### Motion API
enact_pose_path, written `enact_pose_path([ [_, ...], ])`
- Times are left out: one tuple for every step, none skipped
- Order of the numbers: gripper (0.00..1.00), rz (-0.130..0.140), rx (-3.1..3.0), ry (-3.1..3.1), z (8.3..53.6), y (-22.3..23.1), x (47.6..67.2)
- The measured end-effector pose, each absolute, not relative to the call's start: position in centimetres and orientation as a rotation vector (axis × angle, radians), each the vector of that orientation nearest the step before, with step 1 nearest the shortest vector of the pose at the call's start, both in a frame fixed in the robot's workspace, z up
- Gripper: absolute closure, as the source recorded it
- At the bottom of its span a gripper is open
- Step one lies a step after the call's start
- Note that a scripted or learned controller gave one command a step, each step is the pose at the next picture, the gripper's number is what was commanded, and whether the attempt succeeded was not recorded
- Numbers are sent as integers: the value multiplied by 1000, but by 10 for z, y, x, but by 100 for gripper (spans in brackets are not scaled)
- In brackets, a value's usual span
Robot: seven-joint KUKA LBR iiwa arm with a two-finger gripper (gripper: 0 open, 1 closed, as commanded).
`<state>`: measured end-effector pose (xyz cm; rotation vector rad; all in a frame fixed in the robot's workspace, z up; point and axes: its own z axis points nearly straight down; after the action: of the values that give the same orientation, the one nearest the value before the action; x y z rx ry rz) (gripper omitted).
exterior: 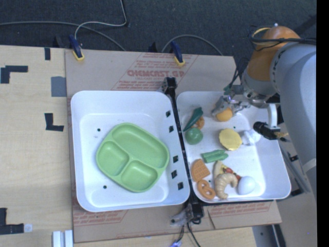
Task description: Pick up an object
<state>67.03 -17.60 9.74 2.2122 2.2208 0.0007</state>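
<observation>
My gripper sat over the orange ball; finger state unclear, so I needed a centred squeeze.

Dark grey carpet is seen along the top, crossed by a thin pale cable. A light wooden bench top carries black tape marks. A brown cardboard sheet is clamped down by two blue-and-yellow clamps. Lighting is even and flat.
</observation>
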Motion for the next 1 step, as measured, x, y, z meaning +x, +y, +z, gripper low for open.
enact_pose_path([
  [100,3,2216,2225,185,-100,643],
])
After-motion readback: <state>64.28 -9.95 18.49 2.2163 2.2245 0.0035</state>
